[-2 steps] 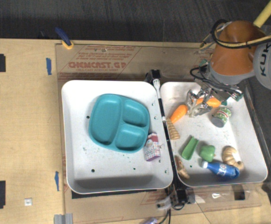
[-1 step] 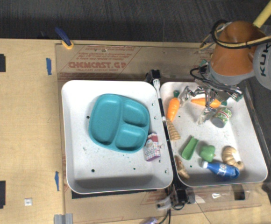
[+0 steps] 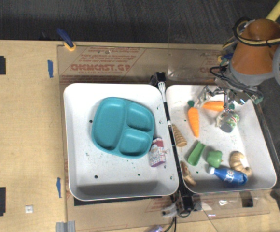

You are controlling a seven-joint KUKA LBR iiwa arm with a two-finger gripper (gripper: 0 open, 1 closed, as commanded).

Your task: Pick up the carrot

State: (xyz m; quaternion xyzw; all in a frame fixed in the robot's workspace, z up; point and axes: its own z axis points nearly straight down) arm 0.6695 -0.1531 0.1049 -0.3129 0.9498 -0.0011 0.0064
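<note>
The carrot (image 3: 193, 121) is orange with a green top and lies in the right bin (image 3: 260, 129), near its upper left part, tip pointing toward the front. My gripper (image 3: 219, 100) hangs under the orange wrist over the back of the right bin, just right of the carrot's green end and apart from it. A small orange piece (image 3: 213, 106) sits directly under the gripper. I cannot make out whether that piece is gripped or lying on the bin floor.
A small silver-green can (image 3: 228, 122) sits just below the gripper. Also in the right bin are two green blocks (image 3: 196, 153), a blue bottle (image 3: 229, 175) and tan toys (image 3: 238, 160). The left bin (image 3: 77, 129) holds a teal divided plate (image 3: 123, 126) and a small packet (image 3: 156, 154).
</note>
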